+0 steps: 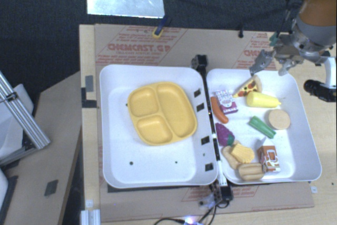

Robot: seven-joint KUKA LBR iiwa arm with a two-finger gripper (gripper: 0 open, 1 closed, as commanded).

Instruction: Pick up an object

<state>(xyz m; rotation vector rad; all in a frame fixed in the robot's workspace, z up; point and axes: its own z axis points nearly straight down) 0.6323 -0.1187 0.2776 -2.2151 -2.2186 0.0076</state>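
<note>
Here's the bench, and the landmark is the right bin (308, 158), the one crowded with toy food. Beside it on the left sits the left bin (113, 129), carrying a yellow divided tray (160, 112). The arm (316, 5) reaches in above the right bin's far right corner, orange band showing. Its gripper (274, 65) hangs over that bin's far edge, fingers spread apart with nothing between them. So nothing is lifted yet; by my reading the grasp itself is all still to come. Candidates inside the right bin: a yellow cone-like piece (261, 99) and a pizza slice (250, 87) lie nearest the gripper, a round tan disc (278, 119) and green stick (259, 127) mid-bin, a carrot (218, 108) by the left wall, bread pieces (243, 154) near the front.
</note>
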